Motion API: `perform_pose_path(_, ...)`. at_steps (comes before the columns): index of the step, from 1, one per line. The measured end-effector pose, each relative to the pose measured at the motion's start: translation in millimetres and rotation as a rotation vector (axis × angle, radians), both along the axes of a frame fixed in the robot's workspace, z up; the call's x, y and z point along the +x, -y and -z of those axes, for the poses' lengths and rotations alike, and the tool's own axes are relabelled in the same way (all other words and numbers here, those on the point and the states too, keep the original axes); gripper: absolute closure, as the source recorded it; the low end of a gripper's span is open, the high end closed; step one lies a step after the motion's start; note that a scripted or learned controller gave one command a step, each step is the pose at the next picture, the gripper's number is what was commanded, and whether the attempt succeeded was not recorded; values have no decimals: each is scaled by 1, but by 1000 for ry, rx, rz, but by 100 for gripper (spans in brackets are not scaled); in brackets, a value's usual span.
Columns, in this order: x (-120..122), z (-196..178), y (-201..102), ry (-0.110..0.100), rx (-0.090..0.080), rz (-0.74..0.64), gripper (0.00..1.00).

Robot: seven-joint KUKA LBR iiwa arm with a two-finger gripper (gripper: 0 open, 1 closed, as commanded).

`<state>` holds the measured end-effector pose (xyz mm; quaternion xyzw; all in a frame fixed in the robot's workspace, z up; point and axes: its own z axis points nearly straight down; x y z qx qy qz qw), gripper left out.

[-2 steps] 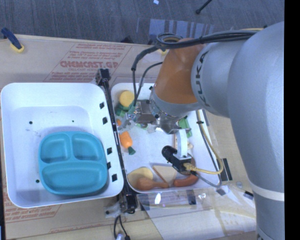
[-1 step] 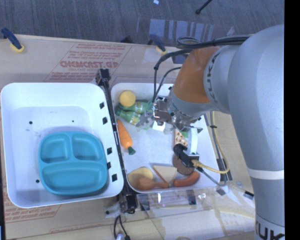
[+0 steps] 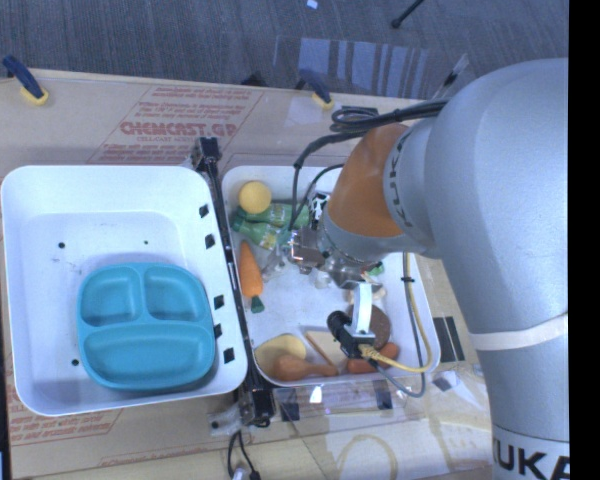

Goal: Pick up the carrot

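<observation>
Brown bench top [image 3: 100,118], two white bins side by side. The gripper [image 3: 307,251] is down in the right bin [image 3: 282,311], tucked under the wrist, so I can't tell if it's open or closed. The carrot [image 3: 250,271] lies just beside it, along the wall facing the other bin.

carrot [image 3: 250,271] lies in the right bin [image 3: 295,308], seemingly against its left wall.

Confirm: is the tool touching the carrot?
Apart. The camera view shows a strip of white bin floor between the carrot and the tool, which hangs to the carrot's right.
</observation>
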<state>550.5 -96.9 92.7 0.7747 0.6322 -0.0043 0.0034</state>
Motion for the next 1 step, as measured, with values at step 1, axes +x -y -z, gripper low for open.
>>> perform_pose_path(1, -1, -9, -2, -10, 5, -12, 100)
